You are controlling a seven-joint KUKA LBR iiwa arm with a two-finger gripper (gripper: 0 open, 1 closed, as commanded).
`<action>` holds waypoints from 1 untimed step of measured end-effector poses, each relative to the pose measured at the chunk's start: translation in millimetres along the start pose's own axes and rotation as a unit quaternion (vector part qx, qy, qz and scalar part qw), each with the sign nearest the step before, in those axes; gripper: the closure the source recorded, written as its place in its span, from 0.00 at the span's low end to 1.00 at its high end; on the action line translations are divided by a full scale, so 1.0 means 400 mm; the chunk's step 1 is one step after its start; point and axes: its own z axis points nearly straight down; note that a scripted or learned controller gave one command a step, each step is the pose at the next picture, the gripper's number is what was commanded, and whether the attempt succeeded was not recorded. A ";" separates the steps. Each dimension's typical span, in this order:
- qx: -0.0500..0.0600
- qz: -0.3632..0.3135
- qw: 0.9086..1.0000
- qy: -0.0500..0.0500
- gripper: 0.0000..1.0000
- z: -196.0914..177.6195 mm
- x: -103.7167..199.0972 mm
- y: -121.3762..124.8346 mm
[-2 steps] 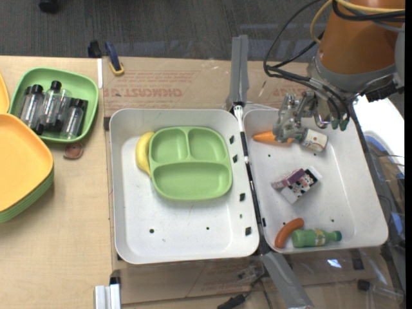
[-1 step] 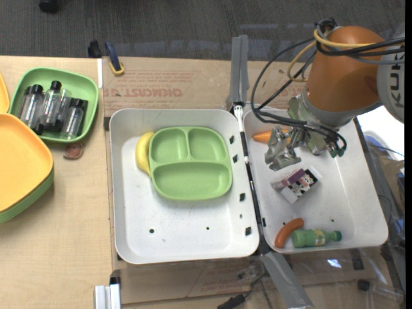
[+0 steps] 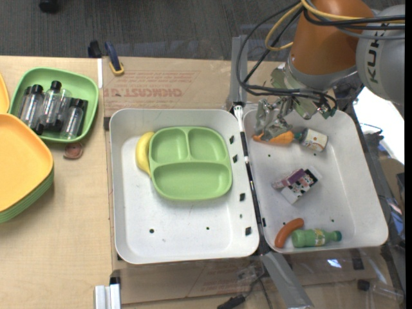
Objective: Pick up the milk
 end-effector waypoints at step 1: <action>0.000 0.003 1.000 -0.004 1.00 -0.025 -0.003 -0.003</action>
